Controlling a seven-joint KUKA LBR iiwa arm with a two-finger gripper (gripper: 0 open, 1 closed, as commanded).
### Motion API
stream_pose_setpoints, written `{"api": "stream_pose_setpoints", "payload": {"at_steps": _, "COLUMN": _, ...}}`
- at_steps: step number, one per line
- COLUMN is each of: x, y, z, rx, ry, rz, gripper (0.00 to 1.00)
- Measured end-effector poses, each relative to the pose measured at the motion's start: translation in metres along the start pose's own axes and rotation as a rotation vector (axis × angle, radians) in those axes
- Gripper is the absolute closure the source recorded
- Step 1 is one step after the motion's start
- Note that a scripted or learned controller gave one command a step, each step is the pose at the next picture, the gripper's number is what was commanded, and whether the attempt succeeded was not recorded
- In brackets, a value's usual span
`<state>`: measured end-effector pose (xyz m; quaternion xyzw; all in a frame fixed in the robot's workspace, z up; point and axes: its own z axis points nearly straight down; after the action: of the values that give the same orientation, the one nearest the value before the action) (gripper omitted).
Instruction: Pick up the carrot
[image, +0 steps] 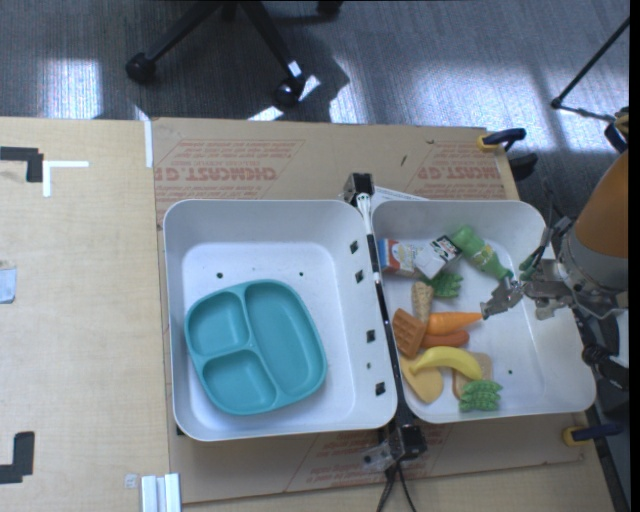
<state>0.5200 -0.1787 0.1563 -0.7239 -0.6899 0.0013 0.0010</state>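
The fingers (497, 300) hang low in the right bin (545, 385), their tips just beside the carrot's (455, 322) right end; whether they are parted or closed I cannot tell, and nothing shows between them. The carrot lies flat near the bin's middle, pointing right, with a reddish piece touching it below and a banana (447, 359) under that. Right of the fingers the bin floor is bare out to its right wall; left of them the toys crowd toward the divider. The arm (600, 250) comes in from the right over the bin's right rim, wrist angled down and leftward. Also in this bin: a green bottle (477, 251) and a small carton (420, 257) at the top, a corn cob (423, 299), a ridged brown piece (407, 332) and a green leafy bit (480, 396) near the front wall. The left bin (195, 230) holds a teal tray (255, 347) with three compartments. Both bins sit on cardboard on the counter (70, 300).
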Motion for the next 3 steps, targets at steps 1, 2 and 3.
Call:
{"api": "stream_pose_setpoints", "payload": {"at_steps": 1, "x": 0.06, "y": -0.012, "z": 0.058, "rx": -0.021, "ry": -0.004, "rz": -0.071, "gripper": 0.0}}
{"api": "stream_pose_setpoints", "payload": {"at_steps": 2, "x": 0.06, "y": -0.012, "z": 0.05, "rx": -0.02, "ry": -0.003, "rz": -0.064, "gripper": 1.0}}
{"api": "stream_pose_setpoints", "payload": {"at_steps": 3, "x": 0.08, "y": -0.031, "z": 0.065, "rx": -0.002, "ry": 0.002, "rz": 0.158, "gripper": 1.0}}
